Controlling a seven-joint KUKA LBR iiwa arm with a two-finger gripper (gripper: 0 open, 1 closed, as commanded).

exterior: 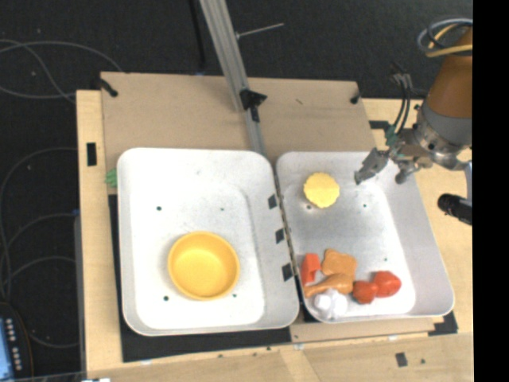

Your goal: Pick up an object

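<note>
My gripper (386,169) hangs over the far right part of the right bin (413,237), its two fingers spread open with nothing between them. A flat yellow disc (321,190) lies in that bin to the left of the gripper, apart from it. Along the bin's near edge lie an orange carrot-like piece (309,267), a tan piece (339,266), a white lump (332,303) and a red piece (377,286). A yellow bowl (203,264) sits in the left bin (151,189).
A grey metal post (227,46) slants up from between the bins at the back. Black clips (282,235) line the seam between the bins. Cables trail on the dark floor at the left.
</note>
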